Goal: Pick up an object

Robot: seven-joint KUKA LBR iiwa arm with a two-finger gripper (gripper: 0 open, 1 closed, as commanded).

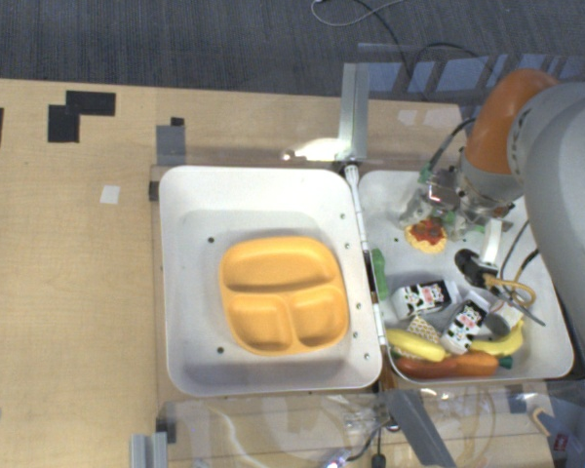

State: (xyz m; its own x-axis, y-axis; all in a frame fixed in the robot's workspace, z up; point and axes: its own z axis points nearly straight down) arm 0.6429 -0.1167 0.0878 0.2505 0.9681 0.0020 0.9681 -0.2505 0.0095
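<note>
The hand, whose state I cannot tell, hangs at the far end of the right bin over a small pizza slice, so flat it may slip free.

Smooth, faintly glossy plastic orange tray in a matt white bin on a pale wooden bench

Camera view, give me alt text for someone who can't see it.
A grey robot arm reaches into the right white bin, which holds toy food, including a banana. The left white bin holds an orange divided tray.
</note>
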